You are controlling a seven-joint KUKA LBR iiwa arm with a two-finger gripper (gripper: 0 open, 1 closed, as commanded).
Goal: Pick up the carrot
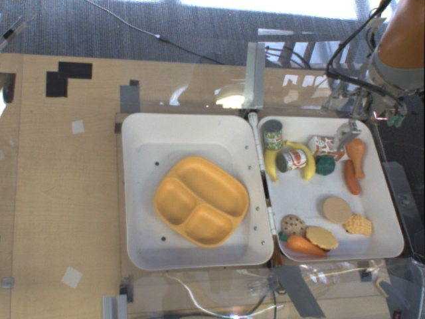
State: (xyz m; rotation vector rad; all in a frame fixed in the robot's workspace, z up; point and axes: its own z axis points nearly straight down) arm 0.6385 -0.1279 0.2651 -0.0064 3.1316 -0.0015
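The carrot (303,245) is orange and lies at the front left corner of the right bin (388,208), partly tucked under a flat tan biscuit (322,237). My gripper (347,135) hangs over the far right part of that bin, just above a drumstick (357,154) and beside a red and white carton (323,145). It is well away from the carrot, which is toward the near edge and to the left.
The right bin also holds a green can (273,135), a banana (269,165), a tipped can (293,159), a red sausage (351,177), a round cracker (337,209) and a chocolate chip cookie (292,224). A yellow divided plate (201,199) sits in the left bin (143,178).
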